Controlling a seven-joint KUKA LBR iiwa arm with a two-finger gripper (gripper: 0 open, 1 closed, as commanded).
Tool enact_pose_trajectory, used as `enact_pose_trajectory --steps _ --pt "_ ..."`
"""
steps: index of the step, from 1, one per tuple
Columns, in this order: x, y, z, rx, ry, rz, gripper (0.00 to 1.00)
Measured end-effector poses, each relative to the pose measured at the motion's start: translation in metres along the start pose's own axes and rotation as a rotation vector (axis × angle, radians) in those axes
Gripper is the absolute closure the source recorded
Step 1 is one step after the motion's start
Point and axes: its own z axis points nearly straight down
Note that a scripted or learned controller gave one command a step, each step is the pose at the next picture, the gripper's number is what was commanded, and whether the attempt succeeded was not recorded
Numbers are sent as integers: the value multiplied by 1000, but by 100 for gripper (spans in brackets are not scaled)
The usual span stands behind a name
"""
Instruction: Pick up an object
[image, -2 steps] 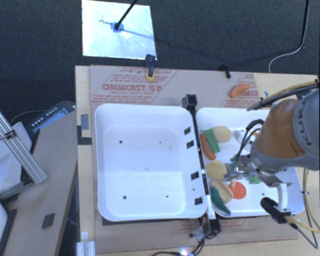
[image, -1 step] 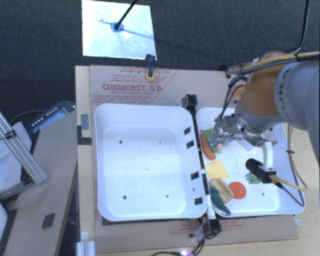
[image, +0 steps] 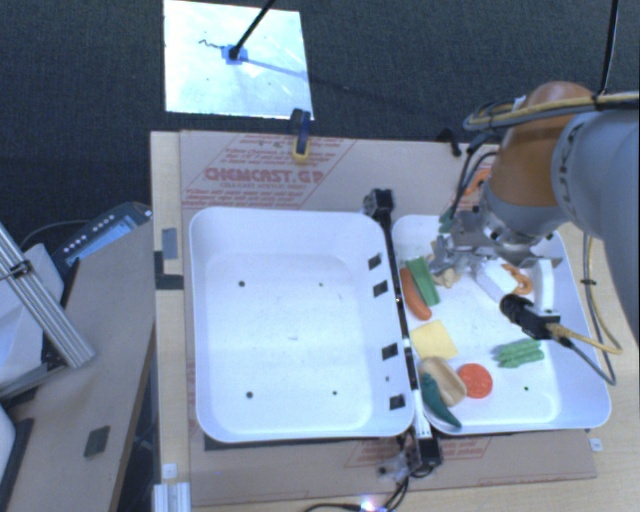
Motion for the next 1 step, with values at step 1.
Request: enact_pose_trajectory --steps 1 --pt "50 -15 -6 5 2 -4 100"
